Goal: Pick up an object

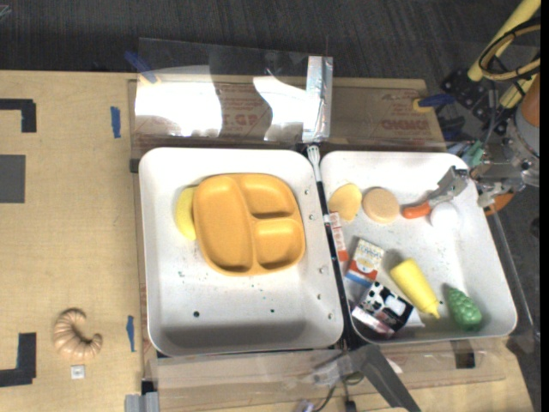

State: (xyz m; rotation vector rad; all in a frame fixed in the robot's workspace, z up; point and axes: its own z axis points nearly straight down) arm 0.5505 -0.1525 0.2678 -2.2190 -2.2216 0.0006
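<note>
I am looking down at two white bins side by side, and I am using the right bin (480, 256) as my landmark. My gripper (448, 184) is hanging over its far right corner, reaching in from the right edge, and I cannot tell from this angle how it is set. Just beside its tip, an orange carrot-like piece (415, 211) is lying on the bin floor; I judge this the likeliest thing to pick, since the arm is sitting right over it, though nothing is showing as held. Further left along the far side are a tan round disc (381, 204) and a yellow round piece (346, 200), near each other. Toward the near side are lying a small carton (367, 258), a yellow cone (415, 285), a green lump (463, 309) and a black-and-white packet (384, 305), loosely scattered, probably to give separate targets. Left of the landmark, the other bin (163, 299) is holding an upturned orange tray (250, 221). Well left, on the bench, is lying a croissant (75, 333).
</note>
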